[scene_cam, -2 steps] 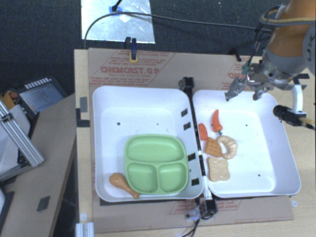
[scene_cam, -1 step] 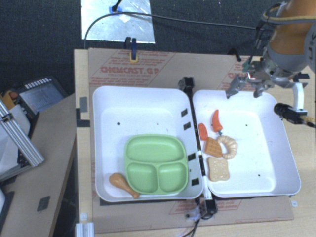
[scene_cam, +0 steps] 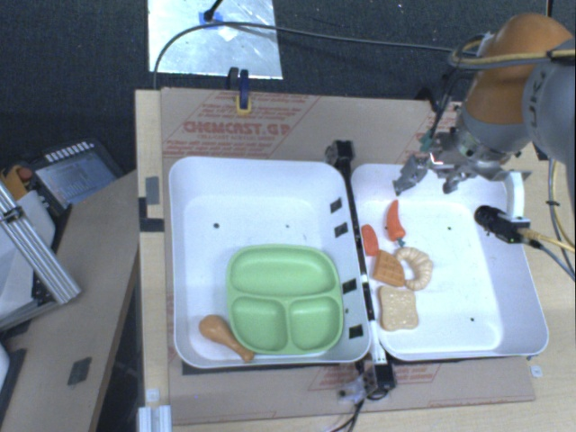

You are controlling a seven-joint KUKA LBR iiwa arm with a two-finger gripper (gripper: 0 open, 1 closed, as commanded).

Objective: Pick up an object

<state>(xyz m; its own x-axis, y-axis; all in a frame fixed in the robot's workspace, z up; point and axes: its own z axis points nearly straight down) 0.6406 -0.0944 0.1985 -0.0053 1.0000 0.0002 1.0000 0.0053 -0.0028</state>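
The pincer (scene_cam: 425,176) hangs with its fingers spread and holding nothing, above the far edge of the right bin (scene_cam: 513,322). The small food pieces, such as the chili (scene_cam: 393,220), lie near the bin's left wall, probably within its reach.

This looks like a robotics lab. A worktop (scene_cam: 148,241) covered with printed cardboard (scene_cam: 270,124) carries two white bins (scene_cam: 261,178) clipped side by side, holding toy food. Loose cables (scene_cam: 360,36) run over dark carpet (scene_cam: 72,52), an aluminium rail (scene_cam: 36,250) lies at the left, and a metal sheet (scene_cam: 216,25) lies far back.
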